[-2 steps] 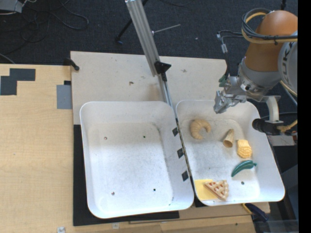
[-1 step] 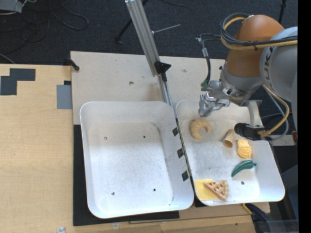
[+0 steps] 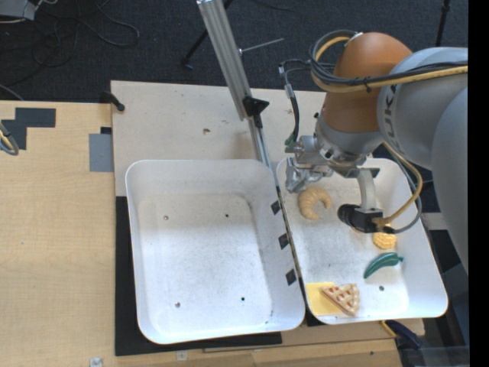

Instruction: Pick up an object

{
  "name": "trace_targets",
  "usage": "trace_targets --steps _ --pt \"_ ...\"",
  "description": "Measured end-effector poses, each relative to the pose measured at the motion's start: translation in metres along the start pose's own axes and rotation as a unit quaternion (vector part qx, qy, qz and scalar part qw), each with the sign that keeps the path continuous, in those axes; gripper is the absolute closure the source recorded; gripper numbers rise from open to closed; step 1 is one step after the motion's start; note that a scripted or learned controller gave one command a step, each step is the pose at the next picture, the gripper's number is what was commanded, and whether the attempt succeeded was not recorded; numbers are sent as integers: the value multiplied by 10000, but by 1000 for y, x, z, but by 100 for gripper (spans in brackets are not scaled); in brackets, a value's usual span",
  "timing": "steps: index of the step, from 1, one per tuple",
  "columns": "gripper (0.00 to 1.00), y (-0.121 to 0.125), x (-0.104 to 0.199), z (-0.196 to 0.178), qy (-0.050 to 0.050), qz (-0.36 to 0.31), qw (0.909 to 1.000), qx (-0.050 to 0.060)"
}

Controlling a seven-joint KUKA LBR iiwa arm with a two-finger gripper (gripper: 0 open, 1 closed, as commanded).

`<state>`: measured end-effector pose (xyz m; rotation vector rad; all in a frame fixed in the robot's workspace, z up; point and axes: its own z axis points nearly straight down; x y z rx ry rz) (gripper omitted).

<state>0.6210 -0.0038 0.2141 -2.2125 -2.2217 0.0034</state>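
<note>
Right now the gripper [image 3: 300, 178] hangs low over the far-left corner of the right bin [image 3: 328, 252], close to the edge that bin shares with the left bin [image 3: 199, 243]. Its tip sits just beside a croissant [image 3: 314, 202], on the croissant's far side. From where I stand, nothing shows in its grasp, and whether it is apart or together cannot be told at this slant. The croissant lies flat on the bin floor, curved ends pointing toward the near edge. Three other things lie well apart from it: a corn cob [image 3: 384, 241] toward the right edge, a green pepper [image 3: 382, 264] just nearer than that, and a waffle slice [image 3: 341, 297] against the near edge. By the look of it the arm is at the approach step, lined up on the croissant but not yet centred over it, and no pick has been made. The next move would seem to call for a small shift toward the near edge, to bring the tip square over the croissant's thick middle, then a straight descent and a close. The curved, rounded shape may roll or slip aside if it is caught off-centre.
</note>
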Motion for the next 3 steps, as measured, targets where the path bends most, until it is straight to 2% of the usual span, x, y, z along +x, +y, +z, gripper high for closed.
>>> trace_targets --steps 2,3 --pt "100 -23 90 -13 -3 -4 10000 6" --pt "0 -23 87 -13 -13 25 10000 2"
